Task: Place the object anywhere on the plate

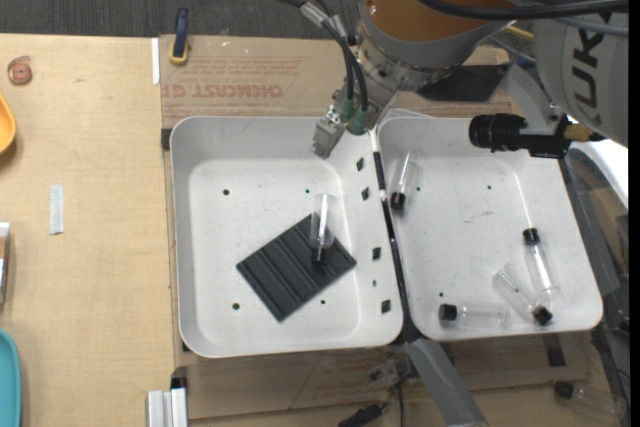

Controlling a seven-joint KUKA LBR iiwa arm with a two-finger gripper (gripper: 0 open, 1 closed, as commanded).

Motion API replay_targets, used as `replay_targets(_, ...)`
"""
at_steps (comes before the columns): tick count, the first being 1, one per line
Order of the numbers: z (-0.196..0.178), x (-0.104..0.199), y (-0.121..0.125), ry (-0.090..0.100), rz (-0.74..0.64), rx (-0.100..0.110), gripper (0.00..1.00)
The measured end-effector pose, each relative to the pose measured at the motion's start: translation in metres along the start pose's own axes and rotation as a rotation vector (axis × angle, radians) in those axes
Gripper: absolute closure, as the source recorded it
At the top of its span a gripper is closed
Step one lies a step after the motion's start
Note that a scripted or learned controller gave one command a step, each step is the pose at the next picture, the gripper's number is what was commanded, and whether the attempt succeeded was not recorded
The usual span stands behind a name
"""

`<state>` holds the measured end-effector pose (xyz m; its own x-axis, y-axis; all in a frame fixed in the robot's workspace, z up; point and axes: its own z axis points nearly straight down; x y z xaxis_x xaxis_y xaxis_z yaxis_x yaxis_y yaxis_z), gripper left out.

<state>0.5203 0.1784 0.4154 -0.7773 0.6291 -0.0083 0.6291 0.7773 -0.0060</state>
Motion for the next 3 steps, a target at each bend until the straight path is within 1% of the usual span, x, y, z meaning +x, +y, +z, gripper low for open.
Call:
replay_targets(1, 0.0001, 0.0000, 0.0000, 0.000, 0.000, 0.000, 0.00)
replay_targets(2, -0.0080, -0.0015, 0.0005, -0.002, 0.001, 0.001, 1.00)
replay_targets(3, -0.0080, -0.0015, 0.0005, -0.001, 0.001, 0.001, 0.00)
